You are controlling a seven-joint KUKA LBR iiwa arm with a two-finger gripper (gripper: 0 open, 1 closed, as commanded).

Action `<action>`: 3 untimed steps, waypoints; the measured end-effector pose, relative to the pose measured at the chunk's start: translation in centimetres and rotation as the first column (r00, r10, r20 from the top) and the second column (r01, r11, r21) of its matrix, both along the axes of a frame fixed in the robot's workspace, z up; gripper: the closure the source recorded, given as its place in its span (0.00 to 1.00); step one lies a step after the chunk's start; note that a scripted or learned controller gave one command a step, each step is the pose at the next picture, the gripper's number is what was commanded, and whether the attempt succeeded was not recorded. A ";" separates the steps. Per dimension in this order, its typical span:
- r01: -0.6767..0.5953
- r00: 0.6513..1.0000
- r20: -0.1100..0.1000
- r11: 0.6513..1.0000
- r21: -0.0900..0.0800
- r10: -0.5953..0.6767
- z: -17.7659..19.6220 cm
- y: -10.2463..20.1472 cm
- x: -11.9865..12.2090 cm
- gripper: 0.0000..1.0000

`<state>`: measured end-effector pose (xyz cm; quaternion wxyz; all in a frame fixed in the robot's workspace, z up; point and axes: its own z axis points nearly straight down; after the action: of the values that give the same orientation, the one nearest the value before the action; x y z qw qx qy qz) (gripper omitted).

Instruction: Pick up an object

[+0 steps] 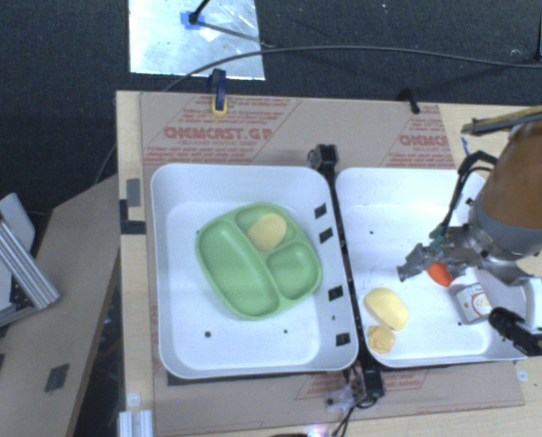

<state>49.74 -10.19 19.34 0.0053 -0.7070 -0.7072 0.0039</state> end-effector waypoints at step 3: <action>-0.001 1.000 0.014 1.000 -0.002 0.001 -10.3 -1.3 1.3 0.00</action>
<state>51.06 -11.50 9.06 -0.0003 -0.7067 -0.7076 -0.0006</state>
